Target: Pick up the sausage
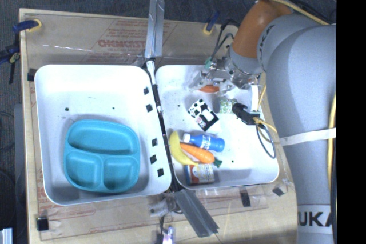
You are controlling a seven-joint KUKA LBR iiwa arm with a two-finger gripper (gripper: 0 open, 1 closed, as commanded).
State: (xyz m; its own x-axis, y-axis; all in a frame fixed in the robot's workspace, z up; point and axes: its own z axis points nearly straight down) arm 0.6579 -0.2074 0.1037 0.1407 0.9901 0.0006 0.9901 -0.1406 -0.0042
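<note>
Arm over the far end of the right bin, at the grasp step.

The grey arm (pixel 297 66) reaches into the right bin (pixel 257 163); its gripper (pixel 220 78) sits low over the sausage (pixel 209 88), an orange-red piece at the far wall; whether the claw is released or clenched, I cannot tell; next comes a firm close, then a straight lift.

The grey arm (pixel 297 66) reaches in from the right, bent downward. Its hand (pixel 217 78) hangs low below the orange band.
</note>
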